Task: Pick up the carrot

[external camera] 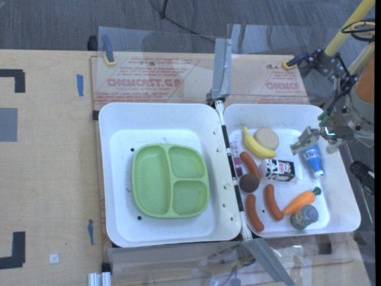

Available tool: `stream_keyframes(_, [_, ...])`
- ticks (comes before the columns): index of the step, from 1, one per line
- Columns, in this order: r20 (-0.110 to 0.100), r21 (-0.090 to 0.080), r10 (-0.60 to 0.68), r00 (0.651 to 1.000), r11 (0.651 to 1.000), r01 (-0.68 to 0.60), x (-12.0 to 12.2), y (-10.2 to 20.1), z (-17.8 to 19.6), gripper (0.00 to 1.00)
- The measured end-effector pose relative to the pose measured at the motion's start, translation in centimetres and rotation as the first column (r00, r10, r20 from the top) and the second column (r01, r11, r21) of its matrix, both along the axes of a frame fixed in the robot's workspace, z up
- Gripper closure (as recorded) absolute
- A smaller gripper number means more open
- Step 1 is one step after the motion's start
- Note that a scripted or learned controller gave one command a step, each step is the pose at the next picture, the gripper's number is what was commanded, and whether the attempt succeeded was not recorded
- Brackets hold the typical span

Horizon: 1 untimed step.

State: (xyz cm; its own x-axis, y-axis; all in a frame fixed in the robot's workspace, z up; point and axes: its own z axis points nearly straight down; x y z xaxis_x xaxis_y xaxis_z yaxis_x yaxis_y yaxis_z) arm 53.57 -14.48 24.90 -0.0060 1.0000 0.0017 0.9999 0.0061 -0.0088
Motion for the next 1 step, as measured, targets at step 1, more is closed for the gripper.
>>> stream_keyframes(1, [-0.001, 0.001, -0.058, 0.998, 0.998, 0.058, -4.42, -1.09, -5.75, 0.00])
